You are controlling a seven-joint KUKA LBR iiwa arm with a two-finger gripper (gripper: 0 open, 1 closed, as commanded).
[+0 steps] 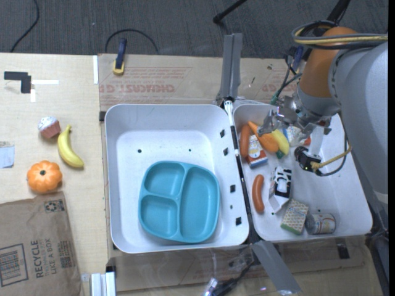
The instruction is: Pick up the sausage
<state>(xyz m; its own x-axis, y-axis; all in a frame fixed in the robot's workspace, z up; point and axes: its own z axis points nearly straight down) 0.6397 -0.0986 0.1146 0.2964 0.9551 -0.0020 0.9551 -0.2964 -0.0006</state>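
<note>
The arm reaches into the right bin from the right, and its jaws hang low over the clutter at the bin's far end; from here I cannot tell whether they are open or closed, and nothing shows gripped. The sausage lies on the bin floor nearer the camera than the jaws and a little left of them, its long axis running roughly front to back along the bin's left wall. A second reddish sausage lies just left of the jaws, beside a carrot and a yellow piece. A black-and-white carton, a sponge and a can sit beyond the nearer sausage. The left bin holds 1 blue 3-part plate. On the worktop further left sit a banana and a pumpkin.
</note>
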